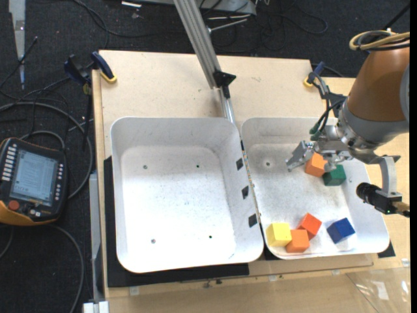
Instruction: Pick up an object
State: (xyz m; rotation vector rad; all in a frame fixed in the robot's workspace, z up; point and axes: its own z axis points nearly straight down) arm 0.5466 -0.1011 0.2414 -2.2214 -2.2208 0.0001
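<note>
My gripper (311, 163) hangs low over the upper middle of the right bin (273, 135), reaching in from the right. It looks open: one grey finger (298, 157) splays out to the left, and the other is hidden under the wrist. An orange block (316, 168) lies just right of that finger, beneath the gripper, and it seems to rest on the bin floor. A green block (335, 176) touches the orange block's right side.
Near the right bin's front edge lie a yellow block (280, 233), an orange block (299, 240), a red-orange block (311, 223) and a blue block (340, 230). The left bin (130, 135) adjoins at the divider. A metal pole (202, 38) slants above the bins.
</note>
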